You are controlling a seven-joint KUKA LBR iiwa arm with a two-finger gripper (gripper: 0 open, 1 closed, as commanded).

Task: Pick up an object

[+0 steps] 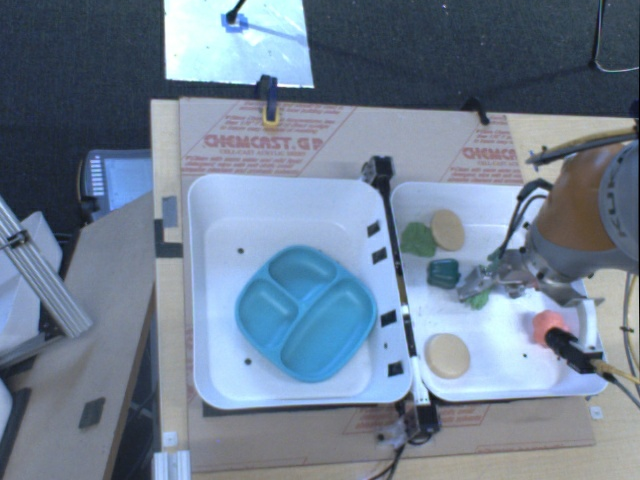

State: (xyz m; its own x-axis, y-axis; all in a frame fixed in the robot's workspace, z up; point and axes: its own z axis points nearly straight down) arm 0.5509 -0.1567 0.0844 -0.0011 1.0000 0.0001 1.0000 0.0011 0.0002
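Your gripper (pixel 478 290) sits low in the right bin (pixel 500 196), over a small green piece (pixel 481 299); you cannot tell its grip state. Just beside it lies a teal block (pixel 443 271), with a green leafy toy (pixel 417 238), two tan discs (pixel 447 230) (pixel 447 355) and an orange piece (pixel 548 326) around. The left bin (pixel 215 208) holds a blue divided plate (pixel 305 311).

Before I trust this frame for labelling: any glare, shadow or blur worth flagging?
Camera view: even light, soft shadows only; the silvery sheet up top glares bright; the blue tray and bin rims are sharp; the gripper looks slightly soft, its fingers hard to read.
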